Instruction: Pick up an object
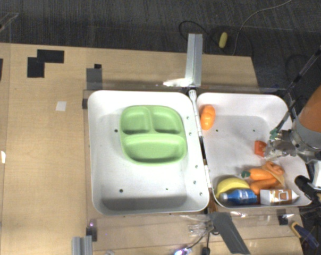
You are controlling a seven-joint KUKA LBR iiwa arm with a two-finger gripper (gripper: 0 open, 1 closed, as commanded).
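End effector (281,145) is low in the right bin (235,116), just beside a small red object (260,147) we probably want, but its opening we cannot tell.

The right bin (240,102) has bare floor through its middle and far side. A carrot (261,175), banana (232,185) and bottles (240,197) crowd its near edge; an orange fruit (207,116) sits by the divider.

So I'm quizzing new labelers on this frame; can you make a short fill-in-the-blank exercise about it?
1. The divided green plate lies in the ____ bin.
2. The orange fruit rests against the right bin's ____ wall.
3. The yellow banana sits just above the ____ bottle.

Missing words: left; left; blue
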